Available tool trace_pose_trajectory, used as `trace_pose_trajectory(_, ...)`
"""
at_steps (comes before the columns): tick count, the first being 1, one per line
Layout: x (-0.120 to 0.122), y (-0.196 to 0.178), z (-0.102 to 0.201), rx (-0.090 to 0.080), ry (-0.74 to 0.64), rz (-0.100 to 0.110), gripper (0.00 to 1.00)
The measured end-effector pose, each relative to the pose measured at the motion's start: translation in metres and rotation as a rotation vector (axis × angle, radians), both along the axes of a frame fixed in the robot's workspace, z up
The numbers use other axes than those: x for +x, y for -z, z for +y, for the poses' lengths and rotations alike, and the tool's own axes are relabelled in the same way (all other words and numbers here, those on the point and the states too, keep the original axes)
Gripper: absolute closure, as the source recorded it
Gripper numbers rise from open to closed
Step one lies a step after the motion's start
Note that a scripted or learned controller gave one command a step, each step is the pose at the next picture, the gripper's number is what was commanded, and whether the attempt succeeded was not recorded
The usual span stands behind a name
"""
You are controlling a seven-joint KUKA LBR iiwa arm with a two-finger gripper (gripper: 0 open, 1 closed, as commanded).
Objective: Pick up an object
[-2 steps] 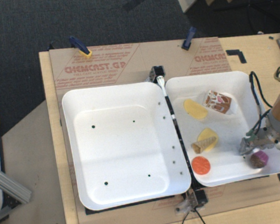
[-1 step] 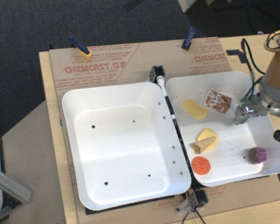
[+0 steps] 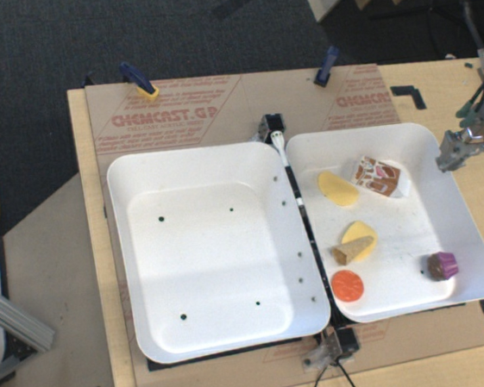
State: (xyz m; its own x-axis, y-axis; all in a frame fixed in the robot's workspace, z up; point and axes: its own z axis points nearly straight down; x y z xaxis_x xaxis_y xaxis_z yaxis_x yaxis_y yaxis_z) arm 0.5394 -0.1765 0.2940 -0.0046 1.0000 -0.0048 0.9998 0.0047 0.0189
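The right bin (image 3: 461, 207) holds several small objects. A yellow oval piece (image 3: 339, 188) lies near its upper left, with a red-and-white packet (image 3: 379, 176) just right of it. A yellow wedge with a brown end (image 3: 356, 243) sits in the middle. An orange-red disc (image 3: 348, 285) rests near the front left corner, and a purple object (image 3: 442, 265) near the front right. My gripper (image 3: 455, 147) hangs at the bin's upper right rim, apart from all of them and to the right of the packet.
The left bin (image 3: 135, 244) stands beside the right one on a cardboard sheet (image 3: 172, 109). Blue clamps (image 3: 139, 80) (image 3: 326, 66) grip the cardboard's far edge. Cables (image 3: 479, 105) hang at the right edge above the gripper.
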Motion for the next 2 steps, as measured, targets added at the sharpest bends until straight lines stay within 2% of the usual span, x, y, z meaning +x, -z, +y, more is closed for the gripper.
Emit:
trace_pose_trajectory(1, 0.007, -0.185, 0.042, 0.0, -0.002, -0.003, 1.0)
trace_pose_trajectory(2, -0.062, -0.247, 0.056, 0.003, 0.003, 0.006, 1.0)
